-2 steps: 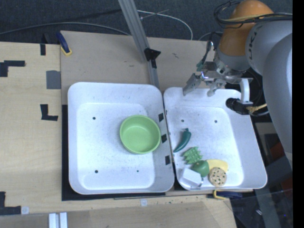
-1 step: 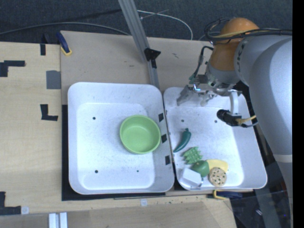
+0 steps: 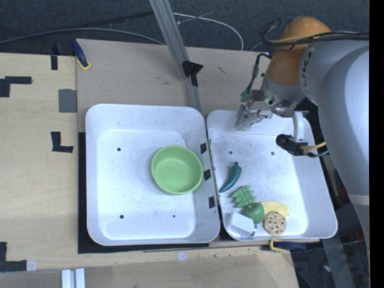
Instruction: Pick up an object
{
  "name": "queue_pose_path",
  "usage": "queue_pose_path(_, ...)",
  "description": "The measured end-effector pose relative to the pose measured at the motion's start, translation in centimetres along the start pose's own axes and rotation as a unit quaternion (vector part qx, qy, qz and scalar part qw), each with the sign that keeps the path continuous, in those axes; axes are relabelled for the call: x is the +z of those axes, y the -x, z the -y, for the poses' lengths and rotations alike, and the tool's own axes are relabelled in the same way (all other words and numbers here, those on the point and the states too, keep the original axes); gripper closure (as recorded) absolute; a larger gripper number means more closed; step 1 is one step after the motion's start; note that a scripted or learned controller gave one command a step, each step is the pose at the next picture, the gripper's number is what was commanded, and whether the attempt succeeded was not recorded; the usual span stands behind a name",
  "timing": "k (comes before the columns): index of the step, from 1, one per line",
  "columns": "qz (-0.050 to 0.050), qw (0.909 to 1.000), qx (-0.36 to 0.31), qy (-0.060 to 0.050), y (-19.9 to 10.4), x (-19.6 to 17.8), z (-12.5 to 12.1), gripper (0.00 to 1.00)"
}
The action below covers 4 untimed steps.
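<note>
Nearest to me, along the near edge of the right bin (image 3: 312, 185), sits a tight cluster of small things: a white block (image 3: 242, 225) at the near-left, a tan dotted disc (image 3: 275, 222) to its right, a yellow piece (image 3: 277, 208) just behind the disc and touching it, and a round green piece (image 3: 254, 211) between the block and the yellow piece. Just beyond that group, towards the far side, I see a ridged green piece (image 3: 241, 195), and further on a green pepper (image 3: 231, 177) lying at a slant close to the bin's left wall, its stem end pointing far and right. On my screen the gripper (image 3: 247, 120) is at the far-left corner of this same bin, low over the rim, on the end of the grey arm (image 3: 336, 89) that reaches in from the right. I cannot tell from this angle how far the gripper is open, and I see no object caught in it. The pepper is the closest thing to it, lying nearer to me and slightly left, apart from it with bare bin floor between; the cluster is well apart from it, at the opposite, near end of the bin. A green bowl (image 3: 176, 170) stands upright in the left bin (image 3: 120, 179), towards that bin's right side, across the divide from the pepper and well clear of the gripper. Both bins rest side by side on the pale bench (image 3: 36, 179).
</note>
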State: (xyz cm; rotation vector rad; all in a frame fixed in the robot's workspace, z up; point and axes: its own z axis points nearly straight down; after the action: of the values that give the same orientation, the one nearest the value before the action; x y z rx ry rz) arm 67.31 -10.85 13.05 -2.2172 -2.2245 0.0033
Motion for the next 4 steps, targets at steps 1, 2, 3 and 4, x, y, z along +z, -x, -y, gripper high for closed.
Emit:
queue_pose_path(1,0.000,1.0000,0.000,0.003,-0.5,-4.4,0.3,1.00)
queue_pose_path(2,0.000,1.0000,0.000,0.003,-1.3,-10.5,0.0,1.00)
queue_pose_path(3,-0.001,1.0000,0.001,0.002,-1.4,-12.8,0.0,1.00)
queue_pose_path(4,-0.001,1.0000,0.000,-0.001,-5.5,-11.9,1.2,1.00)
